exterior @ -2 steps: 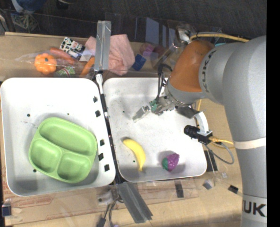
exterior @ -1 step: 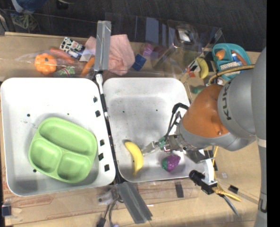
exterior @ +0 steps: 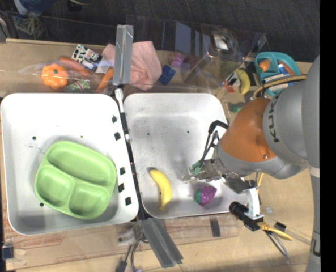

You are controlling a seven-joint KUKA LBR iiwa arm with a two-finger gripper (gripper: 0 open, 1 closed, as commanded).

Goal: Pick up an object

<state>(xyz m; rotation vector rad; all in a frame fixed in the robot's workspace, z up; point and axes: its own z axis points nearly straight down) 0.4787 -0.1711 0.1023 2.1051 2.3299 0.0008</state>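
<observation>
A yellow banana [exterior: 162, 188] lies near the front of the right bin [exterior: 173, 115]. A purple bunch of grapes [exterior: 205, 195] sits to its right, close to the bin's front right corner. My gripper [exterior: 198, 171] hangs low over the right bin, just above and slightly left of the grapes and to the right of the banana. I see nothing clearly held in it. The grey arm with its orange band [exterior: 244, 137] reaches in from the right and covers the bin's right wall.
A green divided plate [exterior: 76, 178] lies in the left bin [exterior: 20, 118]. Beyond the bins lie loose items: an orange toy [exterior: 54, 76], a pink cloth [exterior: 140, 62] and clear plastic [exterior: 213, 55]. A metal divider [exterior: 125, 152] separates the bins.
</observation>
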